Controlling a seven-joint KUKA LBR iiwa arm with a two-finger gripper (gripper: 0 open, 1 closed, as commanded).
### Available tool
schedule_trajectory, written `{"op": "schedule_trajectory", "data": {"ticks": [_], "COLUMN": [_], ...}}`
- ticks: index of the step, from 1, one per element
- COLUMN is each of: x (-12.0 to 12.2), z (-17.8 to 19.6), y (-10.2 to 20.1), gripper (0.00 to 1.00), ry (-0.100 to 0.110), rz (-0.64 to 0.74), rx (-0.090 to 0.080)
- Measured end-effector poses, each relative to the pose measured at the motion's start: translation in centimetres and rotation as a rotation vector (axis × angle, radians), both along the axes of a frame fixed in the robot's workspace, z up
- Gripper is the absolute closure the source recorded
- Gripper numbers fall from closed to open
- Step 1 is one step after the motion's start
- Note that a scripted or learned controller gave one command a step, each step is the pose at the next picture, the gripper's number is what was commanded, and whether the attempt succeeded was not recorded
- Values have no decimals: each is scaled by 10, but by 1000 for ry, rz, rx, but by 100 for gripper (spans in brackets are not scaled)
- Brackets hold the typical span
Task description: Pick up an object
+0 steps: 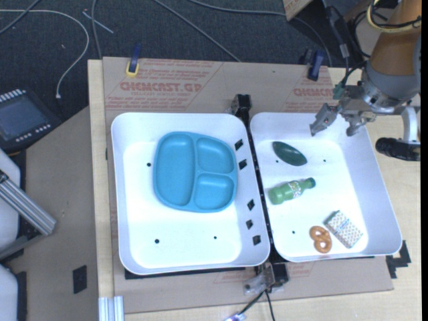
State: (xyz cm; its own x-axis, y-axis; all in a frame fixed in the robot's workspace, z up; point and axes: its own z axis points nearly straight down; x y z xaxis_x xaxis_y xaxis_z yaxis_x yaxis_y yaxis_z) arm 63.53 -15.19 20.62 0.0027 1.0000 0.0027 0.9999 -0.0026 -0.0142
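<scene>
Gripper (338, 122) spread wide, nothing between the fingers, poised over the far rim of the right bin (374, 179). Just below, dark green oval object (289, 154); nearer, green bottle (291, 190); at front, pretzel (321, 239) touching patterned packet (344, 229). Left bin (134, 233): blue divided plate (195, 171).

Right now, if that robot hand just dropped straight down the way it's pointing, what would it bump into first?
Probably bare floor at the far end of the right bin. The hand, fingers spread, hangs over that spot. The dark green object lies nearest but off to the side. Depth is hard to judge from this view.
</scene>
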Motion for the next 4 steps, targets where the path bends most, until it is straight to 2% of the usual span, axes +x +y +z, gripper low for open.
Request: {"op": "schedule_trajectory", "data": {"ticks": [1,3,4], "x": [3,4,9], "z": [8,-79,-113], "y": [0,7,10], "gripper": [0,0,0], "ry": [-13,-9,-25], "rz": [3,3,5], "rx": [-2,-1,4]}}
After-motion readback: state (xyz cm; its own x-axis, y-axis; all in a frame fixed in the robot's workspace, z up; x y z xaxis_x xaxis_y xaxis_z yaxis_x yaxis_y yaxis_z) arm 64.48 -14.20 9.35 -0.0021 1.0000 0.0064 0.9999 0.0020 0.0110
